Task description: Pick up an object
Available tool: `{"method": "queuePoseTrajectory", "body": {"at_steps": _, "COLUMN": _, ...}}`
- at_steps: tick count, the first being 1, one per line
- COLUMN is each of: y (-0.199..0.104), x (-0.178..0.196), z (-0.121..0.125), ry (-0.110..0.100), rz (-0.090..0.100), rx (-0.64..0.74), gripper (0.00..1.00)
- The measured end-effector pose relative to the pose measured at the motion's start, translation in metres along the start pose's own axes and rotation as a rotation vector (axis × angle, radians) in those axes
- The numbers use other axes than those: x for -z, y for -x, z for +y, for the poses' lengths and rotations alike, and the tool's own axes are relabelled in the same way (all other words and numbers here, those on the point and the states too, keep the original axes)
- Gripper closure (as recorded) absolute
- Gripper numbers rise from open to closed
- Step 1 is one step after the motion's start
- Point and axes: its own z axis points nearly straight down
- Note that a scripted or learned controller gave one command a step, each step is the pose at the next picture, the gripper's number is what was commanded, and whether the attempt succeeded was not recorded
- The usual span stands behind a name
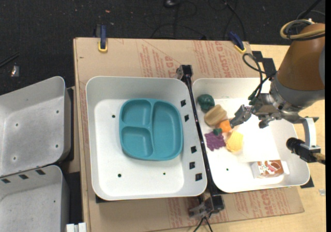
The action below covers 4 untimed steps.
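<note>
My gripper [243,115] hangs over the right bin [289,184]; I cannot tell how it is set. One tan bread roll [214,115] lies near the bin's left edge, long axis slanting toward the far right corner. The left bin [103,174] holds one teal divided plate [151,129].

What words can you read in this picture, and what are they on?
Red printed letters on the brown board under the bins: too faint and tilted to read.
The small packet in the right bin has a brown-and-white label: too small to read.
Nothing else bears readable text.
</note>
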Motion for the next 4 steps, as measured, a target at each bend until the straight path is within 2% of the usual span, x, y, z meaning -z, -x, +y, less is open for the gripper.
{"method": "queuePoseTrajectory", "body": {"at_steps": 1, "y": 0.000, "x": 0.007, "z": 0.003, "ry": 0.013, "rz": -0.002, "rx": 0.003, "gripper": 0.00}}
{"method": "queuePoseTrajectory", "body": {"at_steps": 2, "y": 0.007, "x": -0.042, "z": -0.003, "ry": 0.008, "rz": -0.001, "rx": 0.000, "gripper": 0.00}}
{"method": "queuePoseTrajectory", "body": {"at_steps": 3, "y": 0.009, "x": -0.103, "z": 0.005, "ry": 0.008, "rz": -0.001, "rx": 0.001, "gripper": 0.00}}
{"method": "queuePoseTrajectory", "body": {"at_steps": 4, "y": 0.008, "x": -0.122, "z": 0.005, "ry": 0.013, "rz": -0.002, "rx": 0.000, "gripper": 0.00}}
